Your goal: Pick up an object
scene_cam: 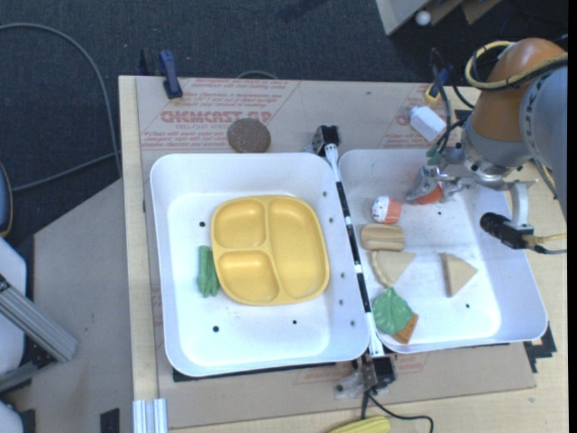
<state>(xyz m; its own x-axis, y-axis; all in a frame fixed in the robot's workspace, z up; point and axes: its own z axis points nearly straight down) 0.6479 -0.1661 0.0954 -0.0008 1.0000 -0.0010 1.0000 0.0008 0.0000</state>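
The gripper point(431, 186) hangs low at the far edge of the right bin point(514, 318), its state impossible to tell, beside an orange-and-white piece point(386, 210); next comes descending squarely over it.

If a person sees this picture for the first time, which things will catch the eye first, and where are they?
The yellow divided plate in the middle of the left bin stands out most, with a green piece lying beside its left edge. Next comes the grey and orange arm at the upper right, its gripper down in the right bin's far part. Small food toys lie scattered there, such as a bread-like roll and a wedge.
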